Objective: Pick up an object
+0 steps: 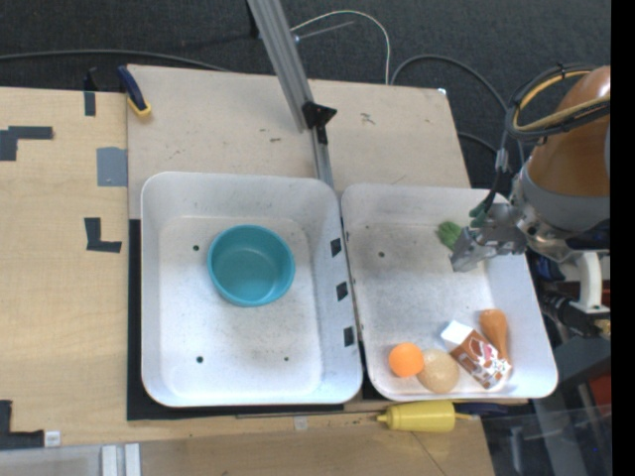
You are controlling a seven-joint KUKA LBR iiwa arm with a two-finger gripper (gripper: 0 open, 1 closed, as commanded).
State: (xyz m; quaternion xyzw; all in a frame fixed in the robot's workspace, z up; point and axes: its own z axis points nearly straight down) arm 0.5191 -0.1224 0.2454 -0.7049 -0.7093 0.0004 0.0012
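Green object (451,233) lies at the far right of the right bin (397,305), just beside the claw (474,249), which hangs over that bin's right side; whether the claw is apart or together cannot be told. Grouped at the near right corner of the same bin are an orange ball (405,360), a pale round item (438,373), a brown-and-white packet (480,358) and an orange carrot-shaped piece (494,329). The left bin (179,296) holds a teal bowl (251,265), upright, and a yellow bottle (422,417) lies on the worktop (228,137) just near of the right bin.
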